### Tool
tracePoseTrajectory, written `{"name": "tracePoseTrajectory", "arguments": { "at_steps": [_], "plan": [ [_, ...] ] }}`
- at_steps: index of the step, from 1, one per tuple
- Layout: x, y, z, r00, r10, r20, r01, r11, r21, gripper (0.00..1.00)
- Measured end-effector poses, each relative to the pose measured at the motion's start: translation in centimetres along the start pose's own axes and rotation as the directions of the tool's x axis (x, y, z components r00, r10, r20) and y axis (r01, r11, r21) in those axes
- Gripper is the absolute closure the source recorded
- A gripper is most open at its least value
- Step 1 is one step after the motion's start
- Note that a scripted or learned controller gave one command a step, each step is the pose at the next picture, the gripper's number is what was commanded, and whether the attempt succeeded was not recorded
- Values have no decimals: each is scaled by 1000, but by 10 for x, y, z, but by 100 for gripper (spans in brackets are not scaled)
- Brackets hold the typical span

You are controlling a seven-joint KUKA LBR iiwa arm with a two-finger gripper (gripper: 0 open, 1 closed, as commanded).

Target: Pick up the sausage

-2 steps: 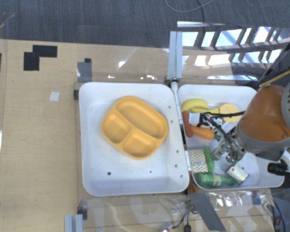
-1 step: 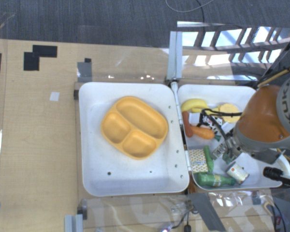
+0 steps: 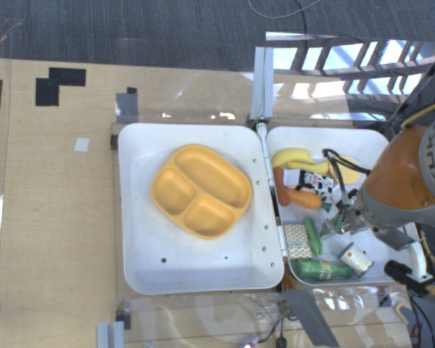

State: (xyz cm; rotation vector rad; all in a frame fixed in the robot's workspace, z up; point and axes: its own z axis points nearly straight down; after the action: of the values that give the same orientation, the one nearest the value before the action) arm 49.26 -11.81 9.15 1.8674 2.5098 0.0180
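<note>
Approach step. Sausage (image 3: 279,185) lies against the right bin's (image 3: 377,138) left wall, beside the banana (image 3: 293,156) and carrot (image 3: 304,199). Claw (image 3: 341,220) hovers near mid-bin; finger state unclear. Next, I judge: shift toward the left wall, descend.

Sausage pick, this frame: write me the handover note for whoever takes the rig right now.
Gripper: over the right bin, among the items; finger state not readable, nothing visibly held.
Sausage: reddish, at the right bin's left wall, below the banana and beside the carrot.
Yellow divided plate: in the left bin.
Done: arm is in the right bin.
Left: reach the sausage, grasp it, lift it.
</note>
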Motion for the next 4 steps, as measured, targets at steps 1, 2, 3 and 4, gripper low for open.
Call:
{"name": "tracePoseTrajectory", "arguments": {
  "at_steps": [1,2,3,4],
  "plan": [
    [28,7,-41,994,-112,-3,112,994,11,100],
    [-15,30,-211,983,181,2,-181,983,10,100],
    [98,39,-208,984,180,0,-180,984,13,100],
    [27,7,-204,952,305,3,-305,952,11,100]
  ]
}}
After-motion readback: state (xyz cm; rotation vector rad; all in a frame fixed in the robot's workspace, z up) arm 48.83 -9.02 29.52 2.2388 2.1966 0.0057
